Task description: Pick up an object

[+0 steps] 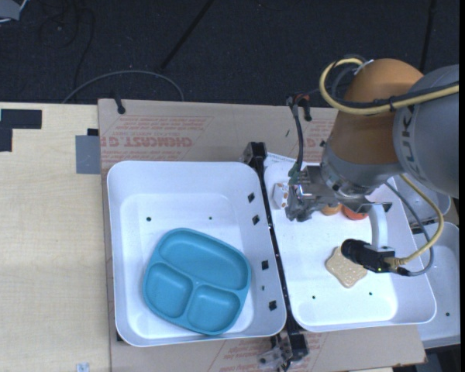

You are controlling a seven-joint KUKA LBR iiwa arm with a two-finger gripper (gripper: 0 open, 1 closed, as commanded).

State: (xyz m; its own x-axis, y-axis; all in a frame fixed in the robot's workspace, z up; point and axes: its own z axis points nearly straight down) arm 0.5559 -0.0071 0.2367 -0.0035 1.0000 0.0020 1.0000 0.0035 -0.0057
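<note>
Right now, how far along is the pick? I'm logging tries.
Nothing looks lifted yet. In hand: the gripper is over the right bin, its grasp unclear. The toast slice there and the blue divided plate in the left bin lie untouched. Left: grasp and lift.

The blue three-compartment plastic tray (195,281) is smooth with a soft sheen. The left white plastic bin (178,184) and the right white plastic bin (349,308) look smooth, faintly glossy. The brown cardboard sheet (186,130) under them is matt, like the pale wooden bench top (39,231)
</note>
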